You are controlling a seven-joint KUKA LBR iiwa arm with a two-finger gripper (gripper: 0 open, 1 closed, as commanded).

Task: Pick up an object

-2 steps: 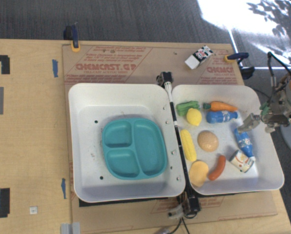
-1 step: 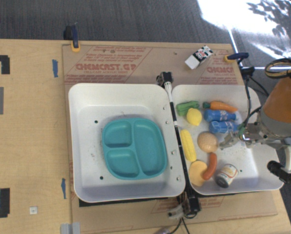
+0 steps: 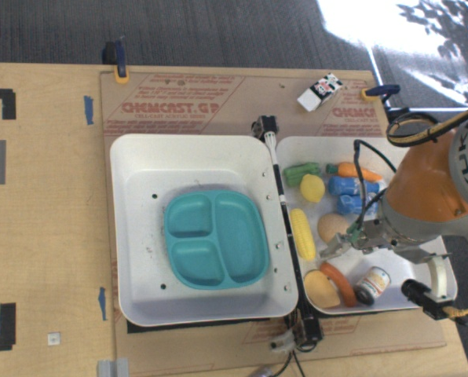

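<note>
Where the grey arm [image 3: 434, 187] with its orange band reaches in from the right of the frame, the gripper [image 3: 338, 245] hangs low over the middle of the right bin [image 3: 391, 309], its fingers spread apart with nothing between them. Just left of it lies a yellow corn cob [image 3: 301, 233], and a tan egg-shaped piece [image 3: 333, 227] sits beside its tips. Below are an orange-edged round piece [image 3: 323, 287] and a small can [image 3: 371, 283]; above, a lemon [image 3: 312, 188], a green piece [image 3: 301, 171], a blue toy [image 3: 347, 192] and a carrot [image 3: 356, 171]. The left bin [image 3: 132, 210] holds a teal divided plate [image 3: 216, 239].
</note>
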